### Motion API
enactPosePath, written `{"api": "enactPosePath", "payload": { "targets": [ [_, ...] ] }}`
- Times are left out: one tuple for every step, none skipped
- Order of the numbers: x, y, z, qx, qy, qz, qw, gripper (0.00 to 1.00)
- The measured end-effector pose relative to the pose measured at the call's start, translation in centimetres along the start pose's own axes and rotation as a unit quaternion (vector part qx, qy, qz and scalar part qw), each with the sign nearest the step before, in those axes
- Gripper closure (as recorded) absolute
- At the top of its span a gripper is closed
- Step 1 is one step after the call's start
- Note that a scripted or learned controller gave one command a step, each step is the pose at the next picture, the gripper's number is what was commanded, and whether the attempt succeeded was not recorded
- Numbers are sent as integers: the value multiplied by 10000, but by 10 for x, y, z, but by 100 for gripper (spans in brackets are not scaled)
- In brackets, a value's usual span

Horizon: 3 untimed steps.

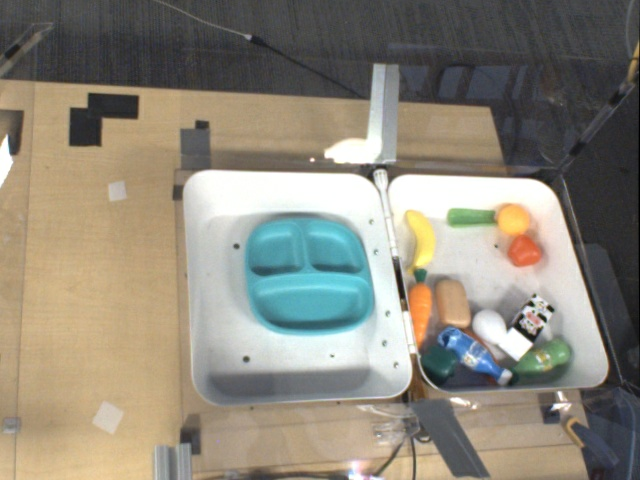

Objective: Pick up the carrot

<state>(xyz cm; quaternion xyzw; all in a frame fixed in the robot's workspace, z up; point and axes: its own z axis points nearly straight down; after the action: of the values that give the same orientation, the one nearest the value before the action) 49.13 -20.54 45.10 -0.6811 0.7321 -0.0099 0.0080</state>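
In the left bin (200, 298) sits a teal divided plate (308, 272). In the right bin (560, 203), a banana (420, 238) lies at nine o'clock, a green cucumber (470, 217) at twelve, an orange (513, 218) and a red pepper (524, 252) at two, and a blue bottle (472, 355) at six.

Arm (634, 66): one narrow sliver at the upper right edge, pale with a faint orange tinge. It is blurred and too small to make out shape, cables, screws or markings.
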Motion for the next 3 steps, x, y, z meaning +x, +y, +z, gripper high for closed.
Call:
{"api": "enactPosePath", "payload": {
  "targets": [
    [0, 0, 0, -5, -1, 1, 10000, 0],
    [-4, -39, -10, -69, -13, -8, 10000, 0],
    [-62, 10, 84, -105, -30, -998, 9950, 0]
  ]
}}
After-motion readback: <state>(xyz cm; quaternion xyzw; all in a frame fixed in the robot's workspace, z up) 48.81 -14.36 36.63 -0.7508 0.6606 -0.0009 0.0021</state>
